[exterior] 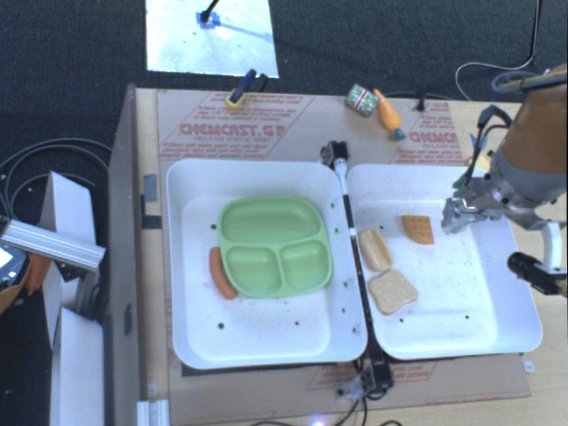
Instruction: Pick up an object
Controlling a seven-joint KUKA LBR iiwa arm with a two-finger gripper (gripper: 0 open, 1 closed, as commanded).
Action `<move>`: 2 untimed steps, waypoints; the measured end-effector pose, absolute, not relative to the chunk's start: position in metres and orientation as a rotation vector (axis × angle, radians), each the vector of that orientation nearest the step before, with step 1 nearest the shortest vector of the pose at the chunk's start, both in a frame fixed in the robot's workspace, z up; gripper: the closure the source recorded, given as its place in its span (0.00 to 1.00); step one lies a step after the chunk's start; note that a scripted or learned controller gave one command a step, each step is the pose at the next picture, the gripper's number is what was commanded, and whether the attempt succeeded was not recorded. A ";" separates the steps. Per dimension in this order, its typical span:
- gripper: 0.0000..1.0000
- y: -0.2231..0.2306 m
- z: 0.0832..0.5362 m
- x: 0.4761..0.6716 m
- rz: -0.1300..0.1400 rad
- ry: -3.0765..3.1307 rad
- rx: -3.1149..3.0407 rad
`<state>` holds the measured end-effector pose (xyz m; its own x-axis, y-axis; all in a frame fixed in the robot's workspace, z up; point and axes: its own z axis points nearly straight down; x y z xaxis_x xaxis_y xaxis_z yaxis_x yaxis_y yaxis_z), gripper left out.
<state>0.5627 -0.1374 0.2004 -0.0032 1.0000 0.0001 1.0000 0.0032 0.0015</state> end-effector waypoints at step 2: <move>0.00 -0.117 0.102 0.602 0.003 2.224 2.215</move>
